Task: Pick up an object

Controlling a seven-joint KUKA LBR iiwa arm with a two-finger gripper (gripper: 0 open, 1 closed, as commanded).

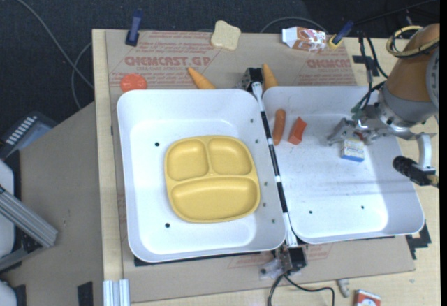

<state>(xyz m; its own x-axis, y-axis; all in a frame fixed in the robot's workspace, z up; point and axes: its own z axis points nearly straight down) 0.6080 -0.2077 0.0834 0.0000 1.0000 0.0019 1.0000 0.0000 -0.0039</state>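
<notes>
— Where does the pincer [347, 131] sit right now?

— Low over the right bin [328, 224], toward its far right part, with the grey arm [412, 88] coming in from the right. The metal fingers look splayed apart, pointing left and a little toward the near side, and nothing sits between them.

— And the thing it could take?

— The closest candidate is a small white-and-blue box [353, 151], lying on the floor of the same bin just beside the fingertips, on their near side. Whether a finger touches it, I can't tell; the two overlap in this slanted view.

— Anything else in reach?

— An orange sausage [279, 126] and a red-orange block [297, 130] lie farther left in that bin, near the wall shared with the left bin [140, 179]. The sausage's long axis runs far to near. Both are well apart from the fingers.

— So what does the coming move turn on?

— My judgement: the box lies slightly nearward of the fingertips, not under them, so the pincer would need a short shift toward the near side before closing. The yellow divided plate [211, 179] in the left bin is out of the question from here.
</notes>
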